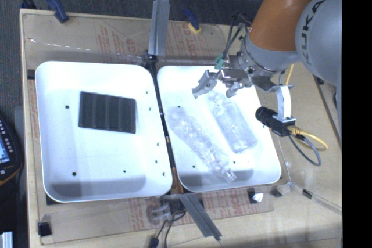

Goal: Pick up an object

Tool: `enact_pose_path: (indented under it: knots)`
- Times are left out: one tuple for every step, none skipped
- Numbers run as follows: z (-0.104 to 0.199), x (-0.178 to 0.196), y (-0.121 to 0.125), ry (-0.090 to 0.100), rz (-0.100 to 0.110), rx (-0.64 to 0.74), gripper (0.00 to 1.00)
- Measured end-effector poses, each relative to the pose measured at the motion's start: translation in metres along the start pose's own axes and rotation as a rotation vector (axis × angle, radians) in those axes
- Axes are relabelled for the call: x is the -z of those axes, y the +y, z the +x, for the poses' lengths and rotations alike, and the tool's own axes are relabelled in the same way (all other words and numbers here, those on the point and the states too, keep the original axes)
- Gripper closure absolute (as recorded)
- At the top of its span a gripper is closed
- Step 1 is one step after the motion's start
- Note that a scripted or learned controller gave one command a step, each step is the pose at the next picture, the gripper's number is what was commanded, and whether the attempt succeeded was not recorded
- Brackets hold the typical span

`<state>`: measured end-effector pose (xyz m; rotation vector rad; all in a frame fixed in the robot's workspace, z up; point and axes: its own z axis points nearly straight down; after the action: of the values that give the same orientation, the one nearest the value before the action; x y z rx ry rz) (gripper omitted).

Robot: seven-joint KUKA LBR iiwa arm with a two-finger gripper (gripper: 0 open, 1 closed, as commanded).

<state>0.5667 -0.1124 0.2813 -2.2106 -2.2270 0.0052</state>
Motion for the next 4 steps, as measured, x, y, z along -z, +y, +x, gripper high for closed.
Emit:
enact_pose_path:
  knots:
    - [-0.015,-0.018,-0.058,-0.001,-0.002,-0.040,0.00]
    - [-0.031,0.012,-0.057,-0.002,-0.004,-0.284,0.00]
    - [-0.078,-0.028,-0.051,0.001,0.002,-0.409,0.00]
    - [-0.089,-0.012,-0.069,0.002,-0.002,-0.368,0.00]
